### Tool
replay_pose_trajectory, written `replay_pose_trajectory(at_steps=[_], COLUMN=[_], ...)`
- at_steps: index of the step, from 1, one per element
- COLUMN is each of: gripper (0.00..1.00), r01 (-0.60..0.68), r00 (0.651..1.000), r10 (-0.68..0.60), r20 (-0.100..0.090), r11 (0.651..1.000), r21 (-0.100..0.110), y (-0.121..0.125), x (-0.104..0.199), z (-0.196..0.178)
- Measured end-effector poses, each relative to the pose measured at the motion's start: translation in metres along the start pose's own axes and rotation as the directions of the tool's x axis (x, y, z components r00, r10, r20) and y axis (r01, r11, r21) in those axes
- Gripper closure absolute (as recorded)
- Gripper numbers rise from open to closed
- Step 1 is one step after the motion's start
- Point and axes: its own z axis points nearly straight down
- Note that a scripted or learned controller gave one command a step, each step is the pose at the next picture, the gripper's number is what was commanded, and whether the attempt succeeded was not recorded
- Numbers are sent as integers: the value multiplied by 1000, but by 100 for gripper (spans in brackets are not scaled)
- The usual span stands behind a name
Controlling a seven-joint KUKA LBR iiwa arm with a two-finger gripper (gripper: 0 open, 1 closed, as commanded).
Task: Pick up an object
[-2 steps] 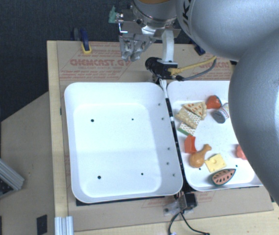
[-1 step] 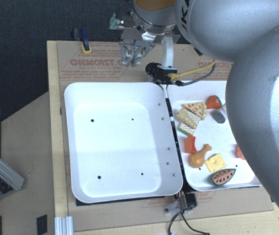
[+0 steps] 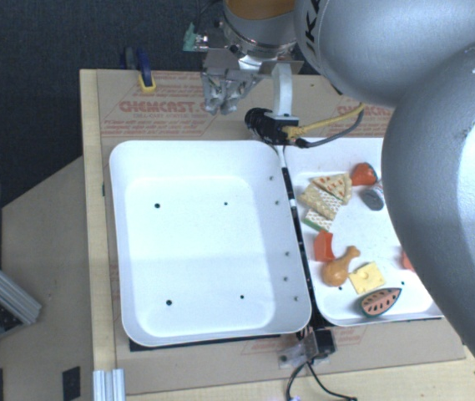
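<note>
Objects for picking — toy foods, all lying in the right bin (image 3: 337,312), below and right of the gripper (image 3: 224,98); none lifted, so the pick is judged not yet begun.

Left bin (image 3: 128,224): directly below the gripper, bare white floor.

Right bin, contents: sandwich wedge (image 3: 331,187), cracker (image 3: 318,220), red piece (image 3: 324,246), drumstick (image 3: 340,266), cheese block (image 3: 366,277), watermelon slice (image 3: 380,301), tomato (image 3: 363,174), grey disc (image 3: 374,199).

Gripper: raised over the surface (image 3: 162,98) beyond the bins' far edge, nothing between its fingers; whether spread or pressed together — cannot tell.

Remaining: travel, descent, grasp, lift.
</note>
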Motion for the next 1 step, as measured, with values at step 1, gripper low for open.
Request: replay_pose_trajectory(at_steps=[1], gripper=[100], r01=[5], r00=[1000], r10=[-5], r20=[-1], r11=[1000], r21=[4], y=[-19], x=[50], z=[43])
